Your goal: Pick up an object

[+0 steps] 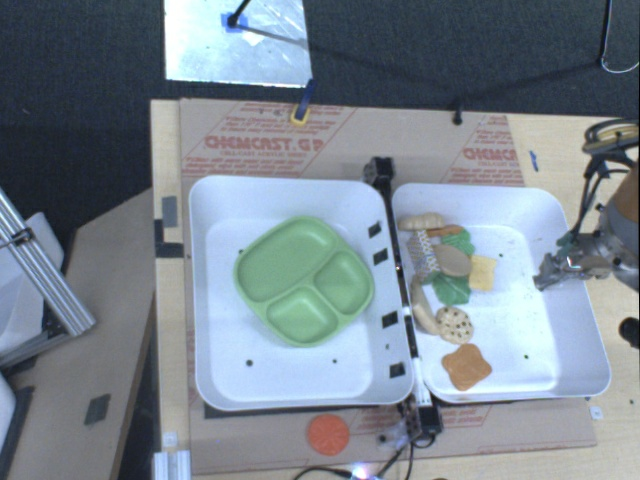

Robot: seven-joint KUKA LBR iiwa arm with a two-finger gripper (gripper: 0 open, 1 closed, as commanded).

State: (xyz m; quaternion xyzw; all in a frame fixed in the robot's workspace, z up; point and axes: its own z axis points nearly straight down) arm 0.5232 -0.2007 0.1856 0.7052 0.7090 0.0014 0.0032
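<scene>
1. Over the right bin's (575,298) right edge, the tool (548,274) hangs with nothing between its tips; whether they stand wide or narrow cannot be told from this angle.
2. Judged from this, the step in hand is the approach: no object is gripped yet.
3. The pile of play food (447,288) lies well apart from the tool, along the bin's left side, by the divider.
4. Next, the tool would need to travel left and drop onto one piece. The orange toast (466,366) at the bin's near end sits a little clear of the rest and looks easiest.
5. The cookie (455,323), cheese (482,272) and green leaf (450,290) crowd together, so a neighbour may get nudged.
6. The left bin holds a green tray (303,280); an orange disc (328,433) lies on the tabletop in front.
</scene>
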